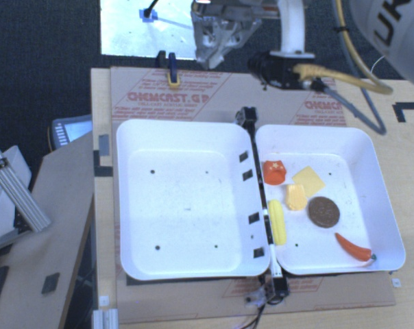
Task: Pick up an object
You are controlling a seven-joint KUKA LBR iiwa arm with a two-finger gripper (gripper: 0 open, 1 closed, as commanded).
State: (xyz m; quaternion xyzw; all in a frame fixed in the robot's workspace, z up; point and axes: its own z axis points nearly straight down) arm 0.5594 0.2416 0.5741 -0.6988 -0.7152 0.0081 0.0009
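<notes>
Above the worktop's far edge, the gripper point(210, 53) hangs with nothing visibly held; its opening is unclear. Small play-food pieces cluster in the right bin point(382, 184); the brown disc point(323, 212), probably light and rigid, suits an edge-to-edge pinch.

Two bins side by side, right bin point(371, 163) holding cookie point(323, 212), corn point(277, 223), pepper point(353, 247)
</notes>
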